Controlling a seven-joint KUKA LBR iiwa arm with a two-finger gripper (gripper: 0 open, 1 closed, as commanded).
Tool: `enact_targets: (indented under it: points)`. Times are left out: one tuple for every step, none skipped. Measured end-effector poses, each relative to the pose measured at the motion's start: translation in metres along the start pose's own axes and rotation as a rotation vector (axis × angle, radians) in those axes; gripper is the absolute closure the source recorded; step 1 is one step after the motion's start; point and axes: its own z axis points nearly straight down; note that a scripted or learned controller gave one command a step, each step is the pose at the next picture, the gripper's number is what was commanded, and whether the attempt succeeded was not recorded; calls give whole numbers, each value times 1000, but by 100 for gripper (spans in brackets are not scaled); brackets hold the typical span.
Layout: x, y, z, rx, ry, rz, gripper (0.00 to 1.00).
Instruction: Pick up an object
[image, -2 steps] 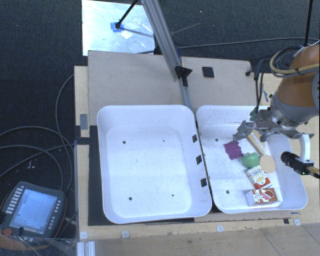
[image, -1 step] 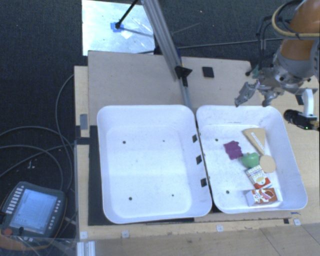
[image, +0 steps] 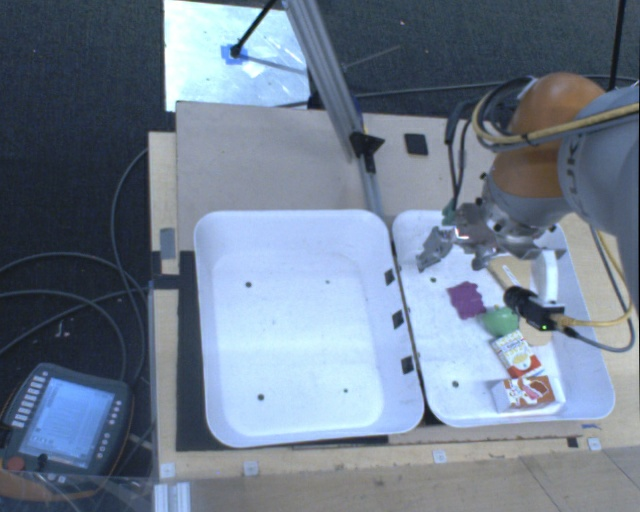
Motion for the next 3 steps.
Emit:
enact_targets:
  points:
    - [-31,65,-44,-10,-3,5,0]
    - [65,20,-1,-2,0,-2,0]
    - [5,55,-47,-9,-3,9,0]
